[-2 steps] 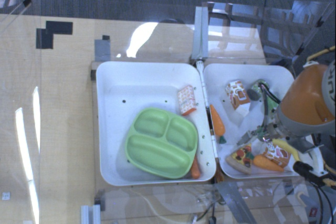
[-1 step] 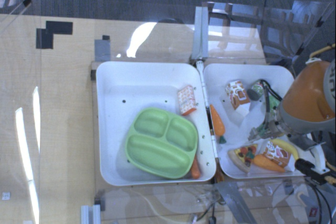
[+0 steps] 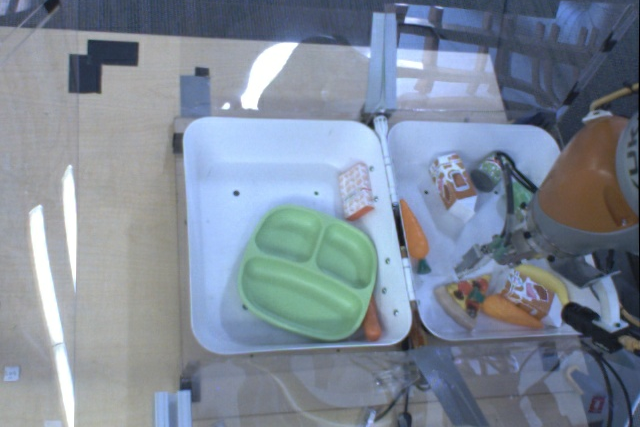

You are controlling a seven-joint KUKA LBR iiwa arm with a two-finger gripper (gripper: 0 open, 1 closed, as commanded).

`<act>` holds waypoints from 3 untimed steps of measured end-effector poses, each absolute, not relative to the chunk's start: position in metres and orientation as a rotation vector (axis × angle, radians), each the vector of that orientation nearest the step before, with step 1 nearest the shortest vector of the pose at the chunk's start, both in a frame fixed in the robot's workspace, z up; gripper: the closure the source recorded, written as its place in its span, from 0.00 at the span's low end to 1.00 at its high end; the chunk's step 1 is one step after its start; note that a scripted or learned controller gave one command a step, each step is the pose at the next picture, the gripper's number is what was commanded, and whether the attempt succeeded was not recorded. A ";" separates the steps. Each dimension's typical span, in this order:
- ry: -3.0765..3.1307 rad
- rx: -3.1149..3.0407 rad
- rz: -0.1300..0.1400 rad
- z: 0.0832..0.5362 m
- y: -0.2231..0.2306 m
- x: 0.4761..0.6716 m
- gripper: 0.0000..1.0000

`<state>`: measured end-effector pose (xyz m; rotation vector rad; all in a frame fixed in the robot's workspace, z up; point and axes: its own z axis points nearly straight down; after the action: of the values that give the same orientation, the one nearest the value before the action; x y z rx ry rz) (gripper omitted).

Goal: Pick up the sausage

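sausage (image 3: 372, 320) small orange-brown, mostly hidden, wedged under green plate (image 3: 308, 271) right front edge in left bin (image 3: 200, 215), hand (image 3: 490, 255) over right bin (image 3: 530, 140), can't tell hand opening

One fixed camera looks down aslant on both bins (image 3: 200, 215) from above.

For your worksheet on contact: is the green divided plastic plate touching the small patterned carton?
Apart. The camera view shows white bin floor between the green divided plate and the carton.
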<state>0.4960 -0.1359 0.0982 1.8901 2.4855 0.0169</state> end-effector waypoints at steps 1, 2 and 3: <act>2.340 2.084 0.013 0.089 -0.135 0.496 0.00; 2.336 2.079 0.019 0.098 -0.136 0.500 1.00; 2.336 2.079 0.019 0.098 -0.136 0.499 0.00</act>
<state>0.4995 -0.1363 0.0984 2.0793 2.3363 0.0186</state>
